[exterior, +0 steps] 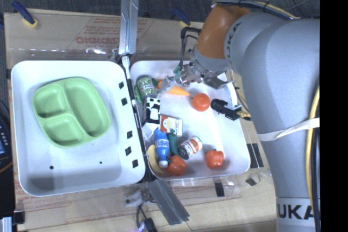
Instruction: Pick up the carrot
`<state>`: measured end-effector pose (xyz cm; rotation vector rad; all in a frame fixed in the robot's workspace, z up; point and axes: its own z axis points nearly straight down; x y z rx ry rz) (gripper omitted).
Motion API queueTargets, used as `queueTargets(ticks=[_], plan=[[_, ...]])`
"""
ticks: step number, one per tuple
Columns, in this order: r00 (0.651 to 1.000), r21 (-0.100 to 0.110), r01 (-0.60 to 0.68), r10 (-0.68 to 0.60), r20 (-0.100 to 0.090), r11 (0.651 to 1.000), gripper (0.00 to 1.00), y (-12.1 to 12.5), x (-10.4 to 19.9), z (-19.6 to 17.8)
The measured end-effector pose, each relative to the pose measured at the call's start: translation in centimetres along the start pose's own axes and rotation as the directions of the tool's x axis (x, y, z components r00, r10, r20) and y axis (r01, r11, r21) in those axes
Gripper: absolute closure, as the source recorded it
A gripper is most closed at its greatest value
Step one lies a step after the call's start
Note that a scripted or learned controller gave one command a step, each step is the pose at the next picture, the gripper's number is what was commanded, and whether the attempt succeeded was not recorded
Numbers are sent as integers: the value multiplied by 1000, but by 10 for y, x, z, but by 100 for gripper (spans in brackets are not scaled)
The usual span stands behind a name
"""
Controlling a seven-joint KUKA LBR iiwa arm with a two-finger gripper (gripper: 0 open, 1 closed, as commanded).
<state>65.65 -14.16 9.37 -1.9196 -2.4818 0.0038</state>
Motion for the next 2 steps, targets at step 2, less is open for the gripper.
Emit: queueTargets(ticks=[2], plan=[[1000,-7,20,-20,3,1000,100,18,64,-127]])
